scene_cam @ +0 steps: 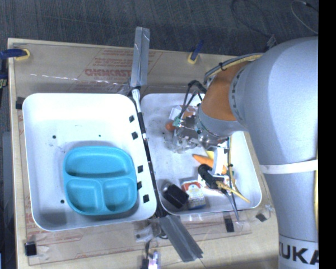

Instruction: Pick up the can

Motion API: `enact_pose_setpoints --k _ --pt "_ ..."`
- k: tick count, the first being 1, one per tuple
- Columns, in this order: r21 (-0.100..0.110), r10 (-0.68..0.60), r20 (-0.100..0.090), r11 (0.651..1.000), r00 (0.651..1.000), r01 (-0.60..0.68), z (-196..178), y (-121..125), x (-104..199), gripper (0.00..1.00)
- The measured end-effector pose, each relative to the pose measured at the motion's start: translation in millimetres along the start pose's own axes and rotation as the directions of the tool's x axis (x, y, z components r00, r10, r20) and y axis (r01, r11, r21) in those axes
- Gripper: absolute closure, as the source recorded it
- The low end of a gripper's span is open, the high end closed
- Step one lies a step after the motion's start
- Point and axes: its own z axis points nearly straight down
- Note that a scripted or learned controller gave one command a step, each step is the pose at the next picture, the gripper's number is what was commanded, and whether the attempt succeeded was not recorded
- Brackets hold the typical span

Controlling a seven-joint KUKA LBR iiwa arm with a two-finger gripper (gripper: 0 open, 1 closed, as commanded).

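Note:
The can (195, 194), small with a red and white label, lies on its side near the front edge of the right bin (247, 150). My gripper (178, 133) is lowered into the back half of that bin, well behind the can and apart from it. A small orange-red thing (169, 126) sits right at the gripper's left side; I cannot tell whether it is touched.
A black rounded object (175, 196) lies just left of the can. An orange carrot-like piece (204, 158) lies mid-bin beneath the wrist. The left bin (39, 116) holds a blue divided plate (99, 179). The arm covers the right bin's right side.

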Motion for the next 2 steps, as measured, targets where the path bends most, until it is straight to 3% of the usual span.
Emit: enact_pose_setpoints --k 1,2 --pt "-0.006 0.196 -0.002 0.981 0.981 -0.196 -202.7 -34.4 -20.3 1.00" --pt "-0.005 0.195 -0.001 0.981 0.981 -0.195 -202.2 -34.6 -20.0 0.00"
